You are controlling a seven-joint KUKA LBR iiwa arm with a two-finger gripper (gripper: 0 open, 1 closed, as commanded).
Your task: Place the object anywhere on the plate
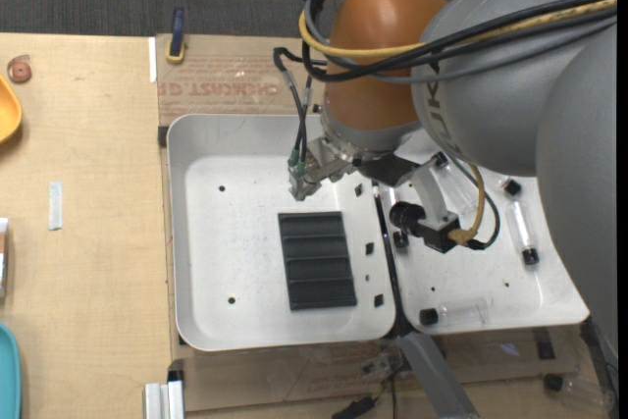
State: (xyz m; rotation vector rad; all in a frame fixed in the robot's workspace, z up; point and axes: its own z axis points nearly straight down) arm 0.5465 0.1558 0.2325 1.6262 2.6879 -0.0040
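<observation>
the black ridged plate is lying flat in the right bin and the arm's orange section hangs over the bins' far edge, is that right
Not quite. The camera view shows the black ridged plate lying flat in the left bin, not the right bin. The rest stands: the arm's orange section hangs over the bins' far edge.

The bench (88,211) carries two white bins (196,309) side by side along its right edge, resting on brown cardboard (226,78) near the far edge.
</observation>
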